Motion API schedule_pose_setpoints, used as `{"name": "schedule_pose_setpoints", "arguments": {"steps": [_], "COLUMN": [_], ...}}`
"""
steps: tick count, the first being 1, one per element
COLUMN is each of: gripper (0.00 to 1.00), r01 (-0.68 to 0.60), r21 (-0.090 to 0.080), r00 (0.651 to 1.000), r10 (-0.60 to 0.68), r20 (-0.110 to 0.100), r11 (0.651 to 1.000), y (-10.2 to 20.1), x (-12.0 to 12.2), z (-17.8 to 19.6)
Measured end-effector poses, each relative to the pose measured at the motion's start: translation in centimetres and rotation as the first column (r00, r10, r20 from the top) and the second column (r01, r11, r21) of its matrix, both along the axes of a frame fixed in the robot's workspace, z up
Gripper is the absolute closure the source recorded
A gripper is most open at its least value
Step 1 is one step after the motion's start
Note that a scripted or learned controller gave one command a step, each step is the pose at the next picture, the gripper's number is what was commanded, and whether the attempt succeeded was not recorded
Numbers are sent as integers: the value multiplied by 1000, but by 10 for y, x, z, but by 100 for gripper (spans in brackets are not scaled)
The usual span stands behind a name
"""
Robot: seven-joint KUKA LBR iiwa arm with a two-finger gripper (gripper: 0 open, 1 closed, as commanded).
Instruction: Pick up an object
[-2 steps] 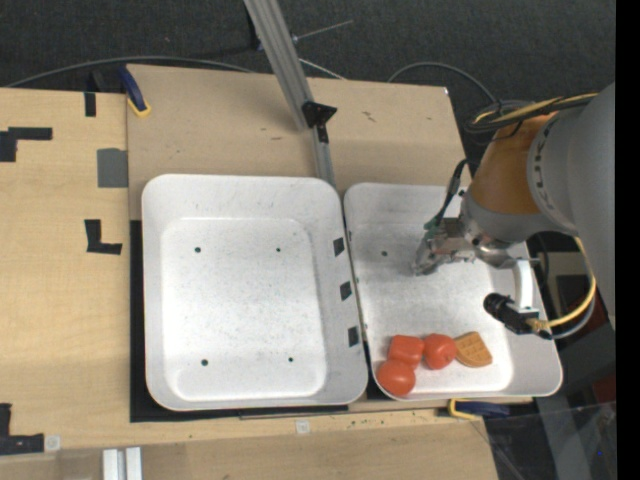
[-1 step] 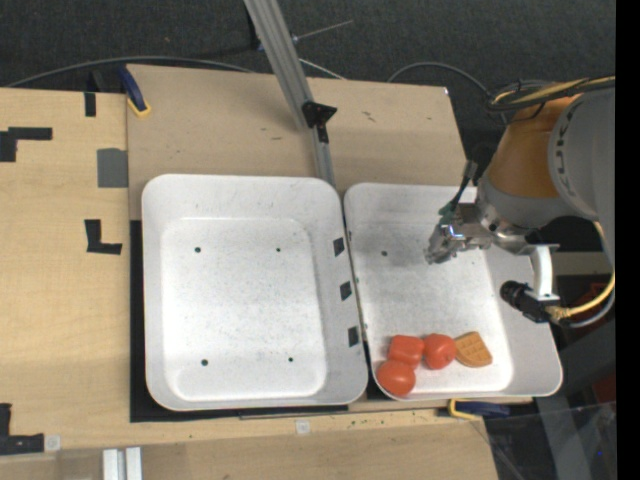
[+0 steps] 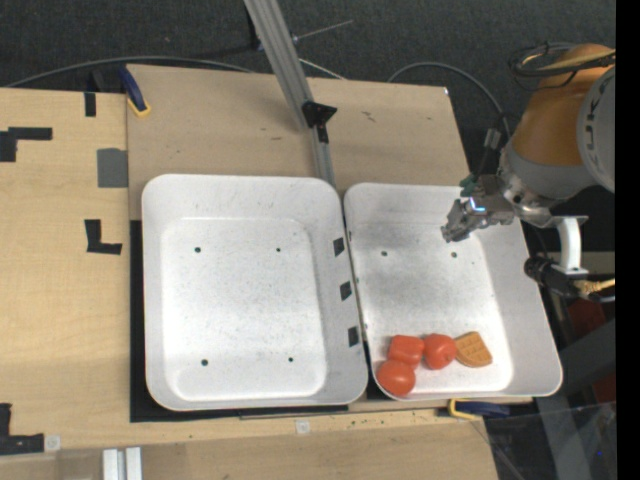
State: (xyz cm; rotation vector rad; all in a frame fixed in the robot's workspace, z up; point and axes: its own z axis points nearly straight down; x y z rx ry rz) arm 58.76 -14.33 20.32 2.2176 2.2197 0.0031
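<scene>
One claw [image 3: 462, 224] — above right bin [image 3: 420, 268], nothing held

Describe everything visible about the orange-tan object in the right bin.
The orange-tan object is a small, rounded wedge-like lump, matte, perhaps a toy food piece. It lies on the floor of the right bin near its front right corner, touching or nearly touching a red piece on its left. The gripper is far from it.

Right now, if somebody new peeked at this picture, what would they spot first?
Probably the bright red pieces huddled with an orange piece in the near corner of the right bin. Next, the big grey and orange arm reaching in from the right, its pincer hanging over that bin's far end.
</scene>
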Motion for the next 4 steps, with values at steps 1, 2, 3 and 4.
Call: {"name": "schedule_pose_setpoints", "arguments": {"steps": [1, 2, 3, 4], "gripper": [100, 100, 100, 100], "r01": [0, -6, -6, -5], "r21": [1, 4, 3, 3], "r00": [1000, 1000, 1000, 1000], "r10": [0, 6, 6, 5], "r20": [-2, -5, -5, -7], "r11": [1000, 1000, 1000, 1000], "y": [0, 55, 107, 155], "x": [1, -3, 3, 0], "z": [24, 34, 38, 26]}}
